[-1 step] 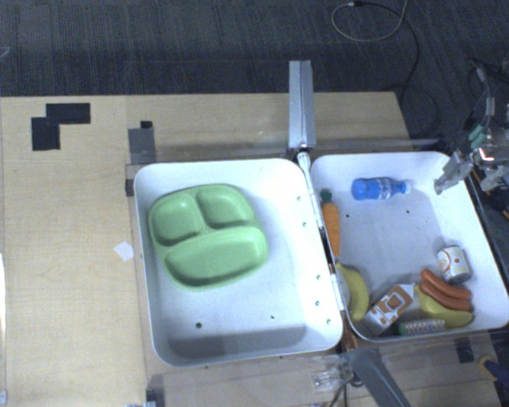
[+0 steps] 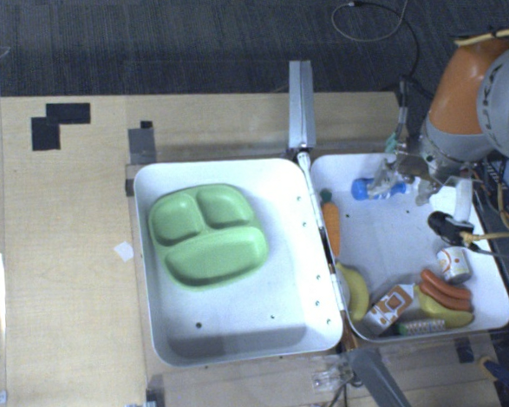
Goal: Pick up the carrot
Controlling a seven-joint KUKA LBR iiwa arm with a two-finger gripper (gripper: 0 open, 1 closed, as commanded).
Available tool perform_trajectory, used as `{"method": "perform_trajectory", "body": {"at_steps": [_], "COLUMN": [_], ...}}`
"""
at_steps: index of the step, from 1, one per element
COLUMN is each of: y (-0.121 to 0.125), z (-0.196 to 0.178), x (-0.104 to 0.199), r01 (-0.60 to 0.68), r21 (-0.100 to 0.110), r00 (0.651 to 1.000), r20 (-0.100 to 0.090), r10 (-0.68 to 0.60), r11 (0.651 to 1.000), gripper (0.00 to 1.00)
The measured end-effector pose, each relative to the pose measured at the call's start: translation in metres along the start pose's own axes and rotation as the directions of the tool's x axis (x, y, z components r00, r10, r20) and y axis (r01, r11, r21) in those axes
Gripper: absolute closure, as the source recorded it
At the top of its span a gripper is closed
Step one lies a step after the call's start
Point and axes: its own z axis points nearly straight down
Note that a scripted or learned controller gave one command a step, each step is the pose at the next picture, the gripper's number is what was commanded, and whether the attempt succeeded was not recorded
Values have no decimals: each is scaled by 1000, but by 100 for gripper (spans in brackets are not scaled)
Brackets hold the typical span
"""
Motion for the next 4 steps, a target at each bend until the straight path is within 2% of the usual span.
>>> {"method": "perform_trajectory", "body": {"at_steps": [1, 2, 3, 4], "y": [-16, -29, -28, -11], "z": [68, 68, 57, 44], "x": [24, 19, 20, 24], "r01": [160, 114, 117, 339], "r21": [-4, 1, -5, -4], "r00": [987, 993, 993, 941], "r20": [0, -1, -1, 1], "r10": [-160, -114, -117, -339], "r11": [987, 993, 993, 941], "gripper": [0, 0, 100, 100]}}
